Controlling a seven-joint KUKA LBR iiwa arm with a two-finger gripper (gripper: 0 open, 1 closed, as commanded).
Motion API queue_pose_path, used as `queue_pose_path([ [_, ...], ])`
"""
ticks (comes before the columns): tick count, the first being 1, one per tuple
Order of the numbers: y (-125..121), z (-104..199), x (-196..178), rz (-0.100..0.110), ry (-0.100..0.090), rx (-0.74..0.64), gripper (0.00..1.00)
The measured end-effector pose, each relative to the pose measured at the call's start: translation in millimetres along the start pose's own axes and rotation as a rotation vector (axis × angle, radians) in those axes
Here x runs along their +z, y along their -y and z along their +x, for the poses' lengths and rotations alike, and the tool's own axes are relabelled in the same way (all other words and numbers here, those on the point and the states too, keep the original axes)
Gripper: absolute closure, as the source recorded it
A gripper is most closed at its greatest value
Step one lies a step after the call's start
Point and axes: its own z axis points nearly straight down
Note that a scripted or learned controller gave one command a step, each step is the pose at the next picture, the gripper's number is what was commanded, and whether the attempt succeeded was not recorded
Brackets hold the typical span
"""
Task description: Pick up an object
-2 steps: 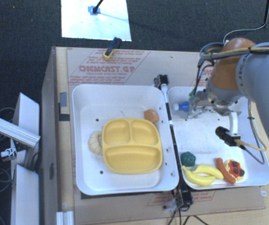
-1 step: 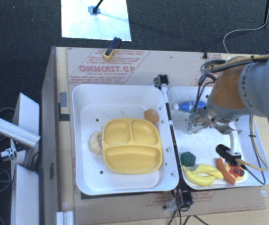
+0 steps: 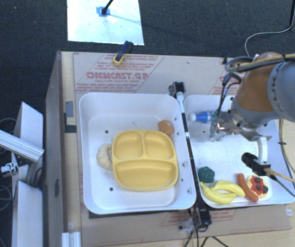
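Looking down at a slant on two shallow white bins sitting side by side, the left bin and the right bin. Reaching in from the right and hanging the two-finger gripper low over the far-left part of the right bin. Giving no way of telling whether spread or pressed together.

Finding the small clear plastic bottle with a blue label lying on its side by the far-left corner of the right bin, just left of the gripper; not showing whether touching or apart.

Finding along the near edge of the same bin a dark green lumpy broccoli-like piece, a yellow bunch of toy bananas just nearer, an orange-red sausage to the right and a small pizza slice with dark toppings beside that.

Seeing in the left bin a yellow plastic plate with three compartments lying flat in the middle, a pale cream ruffled lump touching the plate's left rim, and a rounded brown bun-like piece at its far-right corner.
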Motion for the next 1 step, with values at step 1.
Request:
queue_pose_path([
  [1,33.9,7.0,-74.0,-0.001,0.0,0.0,1.0],
])
